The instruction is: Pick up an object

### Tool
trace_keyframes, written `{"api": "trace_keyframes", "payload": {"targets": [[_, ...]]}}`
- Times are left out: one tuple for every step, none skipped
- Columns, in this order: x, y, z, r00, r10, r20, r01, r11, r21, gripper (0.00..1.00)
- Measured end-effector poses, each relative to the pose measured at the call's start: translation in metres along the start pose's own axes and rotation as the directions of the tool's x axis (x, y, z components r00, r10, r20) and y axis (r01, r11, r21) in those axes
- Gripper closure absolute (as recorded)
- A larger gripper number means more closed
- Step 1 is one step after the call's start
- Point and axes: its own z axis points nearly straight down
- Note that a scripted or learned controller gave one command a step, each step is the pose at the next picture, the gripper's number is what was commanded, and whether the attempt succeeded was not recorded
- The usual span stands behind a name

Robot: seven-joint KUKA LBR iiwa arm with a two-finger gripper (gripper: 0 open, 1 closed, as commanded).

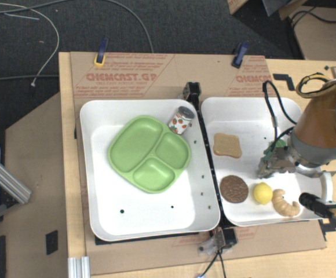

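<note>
The gripper is hanging low inside the right bin, at about three o'clock of the view, under the grey wrist and the orange band of the arm. How far it is open I cannot tell, since the wrist is covering most of it; nothing is showing between its fingers.

Going from left to right: the left bin is holding a green plate with three compartments, lying flat near its middle. A small can printed with red fruit is lying on its side at the plate's one o'clock, touching or just beside its rim, close to the bin's far right corner.

In the right bin, a slice of toast is lying at the gripper's ten o'clock, apart from it. A round brown cookie is sitting at the gripper's eight o'clock, near the left wall. A lemon is resting just beside the gripper, at its six o'clock, right of the cookie. A croissant is lying just right of the lemon, at the gripper's five o'clock, by the near rim.
</note>
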Motion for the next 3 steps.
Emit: {"api": "trace_keyframes", "payload": {"targets": [[-0.005,0.011,-0.056,1.0,-0.001,0.003,0.001,1.0,-0.006,1.0],[-0.006,0.012,-0.11,1.0,-0.001,0.003,0.001,1.0,-0.006,1.0],[0.047,0.033,-0.124,1.0,-0.007,0.0,0.007,1.0,-0.002,1.0]]}}
